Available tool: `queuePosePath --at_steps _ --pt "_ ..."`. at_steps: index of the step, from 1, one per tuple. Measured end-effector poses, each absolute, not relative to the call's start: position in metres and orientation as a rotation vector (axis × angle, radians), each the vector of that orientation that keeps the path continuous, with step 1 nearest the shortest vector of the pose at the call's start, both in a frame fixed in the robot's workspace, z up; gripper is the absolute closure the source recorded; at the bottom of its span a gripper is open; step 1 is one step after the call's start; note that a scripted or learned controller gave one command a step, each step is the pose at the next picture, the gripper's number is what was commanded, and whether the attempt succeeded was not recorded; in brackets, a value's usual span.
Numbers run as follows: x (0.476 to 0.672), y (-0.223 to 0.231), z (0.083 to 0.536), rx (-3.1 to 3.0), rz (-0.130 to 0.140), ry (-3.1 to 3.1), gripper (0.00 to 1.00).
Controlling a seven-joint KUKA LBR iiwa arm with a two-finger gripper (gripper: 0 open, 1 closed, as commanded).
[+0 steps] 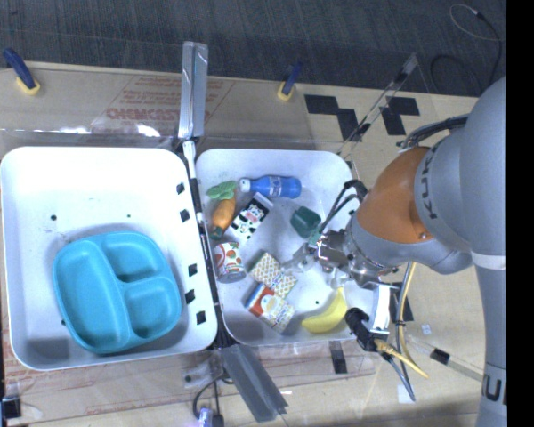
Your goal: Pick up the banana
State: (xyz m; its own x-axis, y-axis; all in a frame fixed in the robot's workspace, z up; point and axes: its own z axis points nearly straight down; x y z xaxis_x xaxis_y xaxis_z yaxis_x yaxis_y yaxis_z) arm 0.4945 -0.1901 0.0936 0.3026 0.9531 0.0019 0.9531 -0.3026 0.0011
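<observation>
The yellow banana point(327, 315) lies at the near right corner of the right bin point(316, 160), curved along the front wall. My gripper point(321, 253) hangs over the right side of that bin, a little beyond the banana and apart from it. It sits between a teal cup point(304, 221) and the banana. The grey wrist and orange band point(393, 210) reach in from the right and hide the bin's right wall.
Also in the right bin are a blue bottle point(271, 187), a carrot-like toy point(222, 213), a black-and-white box point(249, 219), a small can point(228, 261), a checkered pack point(274, 274) and a red-white packet point(269, 302). In the left bin point(36, 176) lies a blue divided tray point(116, 290).
</observation>
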Motion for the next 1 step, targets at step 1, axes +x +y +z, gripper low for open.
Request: queuePosePath --at_steps 1 --pt "0.4825 -0.2025 0.0954 -2.448 -0.014 -1.977 0.00"
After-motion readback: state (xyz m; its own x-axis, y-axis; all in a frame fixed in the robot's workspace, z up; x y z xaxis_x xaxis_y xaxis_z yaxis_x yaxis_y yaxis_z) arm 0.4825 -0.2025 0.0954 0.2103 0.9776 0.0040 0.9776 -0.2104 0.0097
